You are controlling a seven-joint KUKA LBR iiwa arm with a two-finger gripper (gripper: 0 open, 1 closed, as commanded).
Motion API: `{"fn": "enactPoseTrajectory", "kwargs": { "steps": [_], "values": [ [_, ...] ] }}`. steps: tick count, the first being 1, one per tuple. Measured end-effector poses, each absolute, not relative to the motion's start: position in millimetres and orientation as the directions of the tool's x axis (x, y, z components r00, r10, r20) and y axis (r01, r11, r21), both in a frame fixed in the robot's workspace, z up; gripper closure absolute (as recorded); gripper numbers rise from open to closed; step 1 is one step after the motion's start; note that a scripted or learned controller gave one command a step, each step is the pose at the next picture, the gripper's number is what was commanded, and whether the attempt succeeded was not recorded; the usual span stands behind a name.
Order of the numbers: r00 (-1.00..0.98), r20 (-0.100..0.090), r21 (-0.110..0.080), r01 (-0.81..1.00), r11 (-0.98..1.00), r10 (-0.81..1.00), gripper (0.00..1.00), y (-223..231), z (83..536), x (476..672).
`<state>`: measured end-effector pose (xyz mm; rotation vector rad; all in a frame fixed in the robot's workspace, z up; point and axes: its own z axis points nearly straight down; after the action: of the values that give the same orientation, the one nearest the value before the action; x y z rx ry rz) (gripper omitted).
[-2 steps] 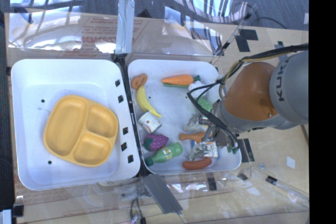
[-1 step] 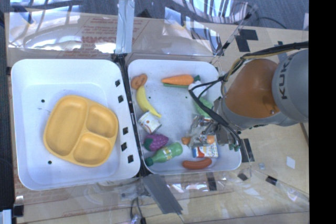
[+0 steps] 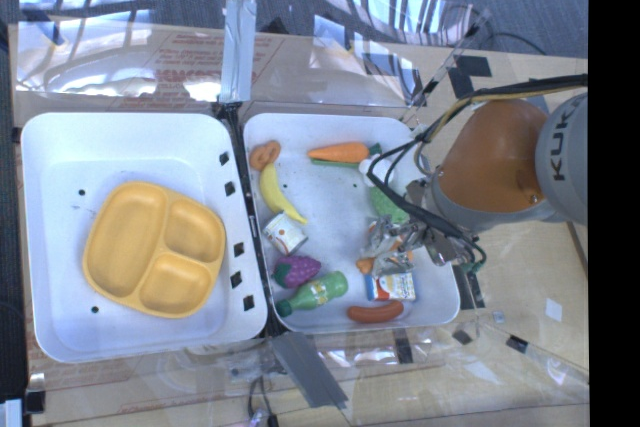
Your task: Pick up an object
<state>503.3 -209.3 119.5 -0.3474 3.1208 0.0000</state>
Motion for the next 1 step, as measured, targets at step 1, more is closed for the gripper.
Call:
{"fn": "enactPoseTrajectory", "kwargs": {
  "steps": [1],
  "values": [
    [-0.985, -0.01, -0.001, 0.173, 0.985, 0.173, 1.0, -166.0, 263.5, 531.8]
  ]
}}
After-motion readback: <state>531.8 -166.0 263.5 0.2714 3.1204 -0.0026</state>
